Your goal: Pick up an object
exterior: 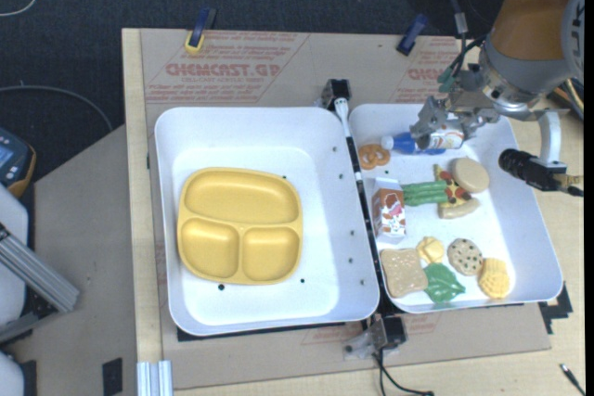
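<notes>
My gripper point(436, 129) hangs low over the far part of the right bin point(534, 227), right above a small toy bottle point(414, 144) with a blue cap and a white, red-labelled body. The gripper's dark body covers part of the bottle, which lies on the bin floor. Just left of the bottle lies a pretzel point(375, 156). Nearer the front are a green vegetable point(424, 193), a pizza slice point(454, 194), a tan bun point(471, 173) and a small pink carton point(391, 211).
The right bin's front holds a bread slice point(403, 271), a yellow chip point(431, 249), a chocolate-chip cookie point(463, 255), a round waffle point(495, 277) and a green leaf point(443, 283). A yellow divided plate point(241, 224) lies in the left bin point(176, 144).
</notes>
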`<state>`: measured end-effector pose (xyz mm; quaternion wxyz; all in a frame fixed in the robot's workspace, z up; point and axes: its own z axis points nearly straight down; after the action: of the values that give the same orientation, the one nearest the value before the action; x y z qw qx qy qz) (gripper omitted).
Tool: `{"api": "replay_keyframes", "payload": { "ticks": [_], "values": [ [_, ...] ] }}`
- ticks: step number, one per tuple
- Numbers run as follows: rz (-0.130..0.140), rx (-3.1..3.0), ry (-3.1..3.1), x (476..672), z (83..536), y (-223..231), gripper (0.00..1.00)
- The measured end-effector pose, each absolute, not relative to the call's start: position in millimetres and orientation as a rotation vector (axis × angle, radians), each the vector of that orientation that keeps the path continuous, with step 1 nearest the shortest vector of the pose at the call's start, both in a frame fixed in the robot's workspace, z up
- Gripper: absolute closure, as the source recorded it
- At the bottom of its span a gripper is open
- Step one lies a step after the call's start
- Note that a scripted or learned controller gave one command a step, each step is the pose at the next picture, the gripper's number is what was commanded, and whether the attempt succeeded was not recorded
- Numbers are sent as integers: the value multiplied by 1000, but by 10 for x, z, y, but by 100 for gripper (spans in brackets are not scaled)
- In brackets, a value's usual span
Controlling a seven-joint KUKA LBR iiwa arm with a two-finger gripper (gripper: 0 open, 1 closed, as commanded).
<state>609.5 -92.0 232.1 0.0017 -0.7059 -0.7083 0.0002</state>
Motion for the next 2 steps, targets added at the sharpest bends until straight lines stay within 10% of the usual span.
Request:
{"api": "replay_keyframes", "payload": {
  "ticks": [2],
  "values": [
    [1,-2212,-2224,5560,2217,-63,100]
  ]
}}
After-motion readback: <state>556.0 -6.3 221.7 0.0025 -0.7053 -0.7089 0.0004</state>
